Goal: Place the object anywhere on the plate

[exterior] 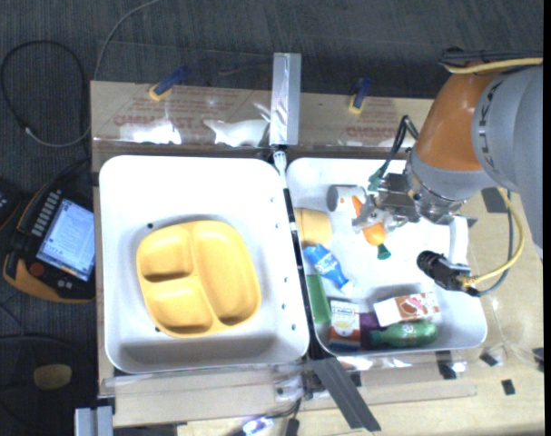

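Note:
The yellow plate (pixel 198 275), divided into three sections, lies in the left white bin (pixel 121 207). My gripper (pixel 377 221) hangs over the upper middle of the right bin (pixel 411 271), well to the right of the plate. A small orange carrot toy (pixel 375 235) with a green tip sticks out from between the fingers, pointing down and to the right. The gripper is shut on it.
The right bin holds a white cup (pixel 343 195), a yellow block (pixel 313 225), a blue packet (pixel 327 266), a red and white carton (pixel 407 307) and a green bottle (pixel 402 336). A raised divider (pixel 293 243) separates the two bins.

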`<state>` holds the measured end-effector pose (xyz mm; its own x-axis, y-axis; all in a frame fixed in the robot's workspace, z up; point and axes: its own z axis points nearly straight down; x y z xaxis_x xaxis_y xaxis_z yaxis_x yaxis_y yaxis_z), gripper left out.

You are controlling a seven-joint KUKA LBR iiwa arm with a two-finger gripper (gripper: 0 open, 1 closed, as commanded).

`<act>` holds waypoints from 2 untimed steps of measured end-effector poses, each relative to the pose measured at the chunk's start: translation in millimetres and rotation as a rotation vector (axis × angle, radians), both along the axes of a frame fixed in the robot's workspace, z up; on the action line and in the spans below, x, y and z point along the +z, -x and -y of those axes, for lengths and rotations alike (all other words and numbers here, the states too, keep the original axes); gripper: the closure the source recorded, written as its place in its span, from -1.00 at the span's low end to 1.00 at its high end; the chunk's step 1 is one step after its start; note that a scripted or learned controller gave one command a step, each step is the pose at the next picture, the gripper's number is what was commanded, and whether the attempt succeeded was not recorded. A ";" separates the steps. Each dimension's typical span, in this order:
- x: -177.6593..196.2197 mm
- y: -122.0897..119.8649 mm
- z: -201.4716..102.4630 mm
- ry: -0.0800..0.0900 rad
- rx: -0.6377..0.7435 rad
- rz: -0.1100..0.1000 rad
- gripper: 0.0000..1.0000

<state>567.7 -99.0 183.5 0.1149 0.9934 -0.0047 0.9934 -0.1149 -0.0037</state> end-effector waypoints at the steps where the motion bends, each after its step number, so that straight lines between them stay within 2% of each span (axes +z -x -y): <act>1: -0.9 -27.5 -61.0 -0.002 0.185 0.001 1.00; 2: -0.9 13.6 -123.7 -0.006 0.387 0.000 1.00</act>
